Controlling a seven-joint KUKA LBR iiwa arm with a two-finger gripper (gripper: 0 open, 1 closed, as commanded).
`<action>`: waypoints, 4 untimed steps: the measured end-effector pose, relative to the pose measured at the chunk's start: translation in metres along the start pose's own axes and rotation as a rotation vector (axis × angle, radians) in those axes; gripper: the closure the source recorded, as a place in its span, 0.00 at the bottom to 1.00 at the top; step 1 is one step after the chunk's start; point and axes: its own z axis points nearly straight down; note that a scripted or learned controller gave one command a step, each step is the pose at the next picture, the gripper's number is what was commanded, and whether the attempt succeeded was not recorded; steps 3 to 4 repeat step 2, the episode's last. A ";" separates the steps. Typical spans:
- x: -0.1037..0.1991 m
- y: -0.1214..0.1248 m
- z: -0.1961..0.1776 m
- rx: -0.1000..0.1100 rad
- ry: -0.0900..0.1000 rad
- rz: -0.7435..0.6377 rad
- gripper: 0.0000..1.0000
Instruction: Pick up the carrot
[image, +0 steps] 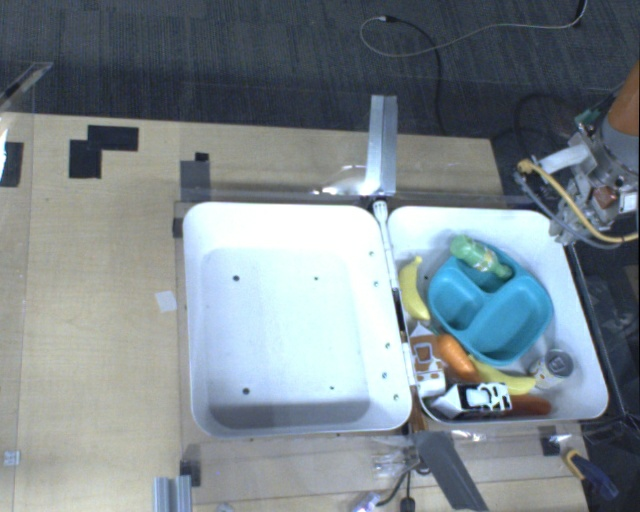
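Risky: carrot (453, 355) wedged between blue tray (492, 310) and banana (412, 290); likely to snag neighbours; gripper (590, 195) far off, opening impossible to tell.

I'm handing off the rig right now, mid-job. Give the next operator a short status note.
Gripper: up at the far right corner of the right bin, over its rim, holding nothing that can be seen.
Carrot: in the right bin, near the divider, tucked against the blue plate, with the banana beside it.
Done: nothing yet; the carrot is untouched.
Left: reach the carrot, grasp, lift.
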 end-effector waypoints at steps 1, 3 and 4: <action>0.005 0.001 0.066 0.001 -0.001 0.005 1.00; 0.005 0.002 0.016 0.000 0.002 -0.052 1.00; 0.005 0.002 0.016 0.000 0.002 -0.052 1.00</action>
